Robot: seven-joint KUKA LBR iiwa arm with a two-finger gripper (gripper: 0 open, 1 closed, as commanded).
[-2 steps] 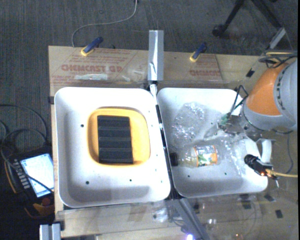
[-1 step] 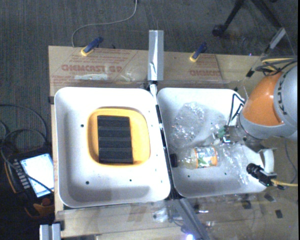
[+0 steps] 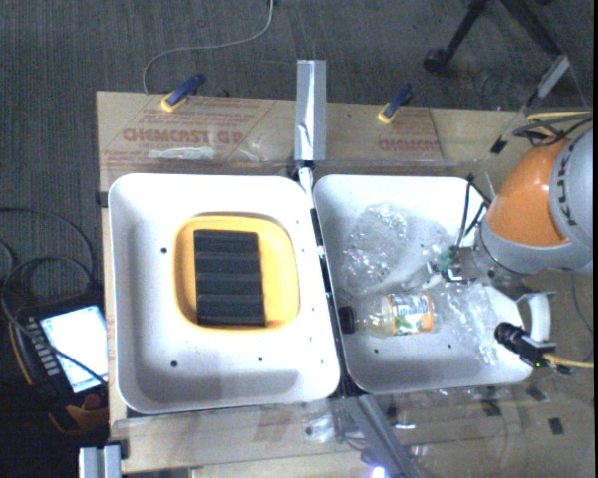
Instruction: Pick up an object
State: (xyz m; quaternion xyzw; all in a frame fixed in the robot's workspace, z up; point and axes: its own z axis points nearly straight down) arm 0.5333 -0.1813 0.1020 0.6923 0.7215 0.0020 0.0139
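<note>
Hovering over the right bin [image 3: 399,182], approach step of the pick, nothing lifted yet. My end effector [image 3: 450,263] sits low under my wrist, w/ the orange band above it blocking most of the view. Can't tell whether it's spread or closed, and I see nothing pinched in it.

Best target imo: the small bottle [image 3: 404,316] w/ the orange-green label. It lies on its side near my end effector, offset toward the bin's front rim and a bit toward the divider between the bins. A crumpled clear plastic wrapper [image 3: 374,242] lies beside my end effector on the divider side, reaching toward the back rim. More clear film [image 3: 468,317] lies on the front-rim side, just beside the bottle; can't tell if they touch.

The left bin [image 3: 140,192], well apart from my end effector past the divider, has a yellow tray [image 3: 189,267] holding a black ribbed block [image 3: 229,277]. Not going there.

Next move, as I judge it: shift over the bottle's middle, turn the wrist so the grip goes across its narrow width, not along its length, then descend and close. Risks: round body may roll off, and the film may snag instead of the bottle.
</note>
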